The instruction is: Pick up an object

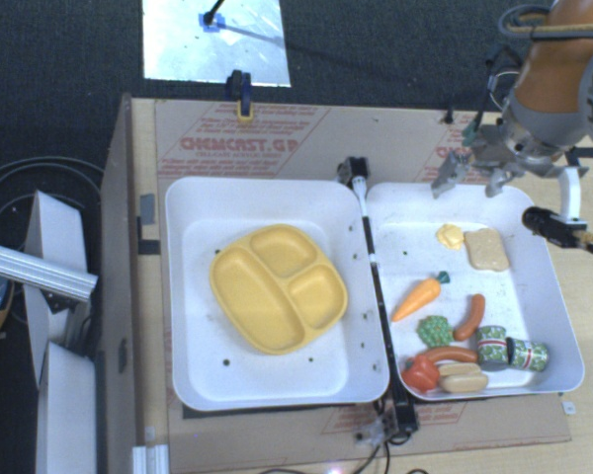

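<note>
I am looking down on a counter [277, 131] covered with printed brown cardboard, dark carpet lying beyond its far edge, and two shallow white bins sitting side by side on it. The left bin [198, 363] is holding a yellow plastic plate with three compartments [278, 286], lying tilted near its middle. The right bin [553, 304] is carrying the small toy foods: a pale yellow lump [451, 235] touching a tan slice of bread [487, 249] toward the far side, an orange carrot with a green top [419, 297] near the centre, a reddish sausage [469, 316] to its right, and green broccoli [435, 330], a red pepper [421, 372], a hot dog [459, 366] and a green-labelled can lying on its side [512, 352] crowding the near edge. The hand [472, 179] is hovering above the far rim of the right bin, its two fingers spread apart with nothing between them, well apart from the foods.
</note>
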`<state>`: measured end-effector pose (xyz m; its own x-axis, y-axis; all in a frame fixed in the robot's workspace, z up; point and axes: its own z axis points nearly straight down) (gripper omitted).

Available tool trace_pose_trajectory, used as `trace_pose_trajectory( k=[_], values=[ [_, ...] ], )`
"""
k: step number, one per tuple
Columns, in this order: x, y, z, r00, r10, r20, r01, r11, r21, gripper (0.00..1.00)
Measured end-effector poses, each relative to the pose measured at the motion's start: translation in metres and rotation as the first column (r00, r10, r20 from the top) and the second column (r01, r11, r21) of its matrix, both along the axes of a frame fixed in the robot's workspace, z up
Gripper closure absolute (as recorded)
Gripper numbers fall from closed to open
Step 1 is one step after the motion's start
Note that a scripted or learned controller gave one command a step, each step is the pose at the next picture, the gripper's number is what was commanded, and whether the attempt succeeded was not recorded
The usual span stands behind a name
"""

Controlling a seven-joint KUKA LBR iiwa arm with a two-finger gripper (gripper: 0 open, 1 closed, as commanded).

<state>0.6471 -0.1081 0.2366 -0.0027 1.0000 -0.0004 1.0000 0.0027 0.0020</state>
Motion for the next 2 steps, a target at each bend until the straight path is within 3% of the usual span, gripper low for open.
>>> trace_pose_trajectory(
  k=[1, 2],
  values=[
    [-0.037, 0.012, -0.071, 1.000, -0.001, -0.003, 0.001, 1.000, 0.000, 0.00],
    [-0.071, -0.003, -0.109, 1.000, -0.002, -0.002, 0.002, 1.000, 0.000, 0.00]
  ],
)
